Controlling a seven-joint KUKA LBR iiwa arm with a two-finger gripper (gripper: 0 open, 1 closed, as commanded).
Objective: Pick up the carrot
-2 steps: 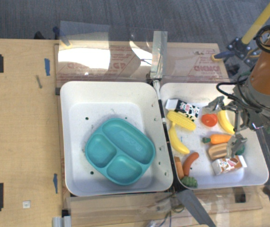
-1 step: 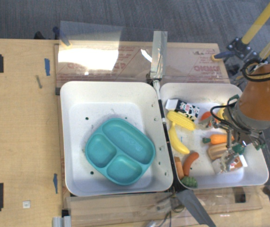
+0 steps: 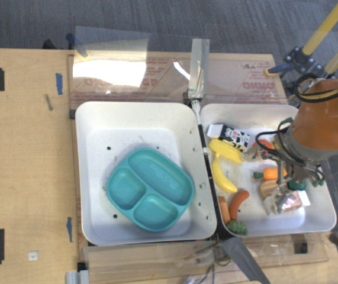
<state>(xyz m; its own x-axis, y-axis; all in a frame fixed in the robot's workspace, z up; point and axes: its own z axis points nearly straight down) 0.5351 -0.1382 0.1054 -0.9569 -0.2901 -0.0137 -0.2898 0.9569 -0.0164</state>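
Observation:
In the right bin (image 3: pixel 322 218), a small orange carrot (image 3: pixel 269 173) with a green end lies toward the right of the floor. My gripper (image 3: pixel 285 185) hangs over that spot from the grey arm with the orange band (image 3: pixel 322 120). Its dark fingers point down just right of the carrot and partly cover it. I see nothing lifted off the bin floor. A tan piece (image 3: pixel 269 188) and a shiny wrapped item (image 3: pixel 287 203) lie right below the gripper.
The right bin also holds a cow-print carton (image 3: pixel 235 137), corn (image 3: pixel 225 151), a banana (image 3: pixel 223 177), a sausage (image 3: pixel 238 200), a thin orange piece (image 3: pixel 223 209) and a green tuft (image 3: pixel 237 227). A teal divided plate (image 3: pixel 150 187) sits in the left bin (image 3: pixel 97 129).

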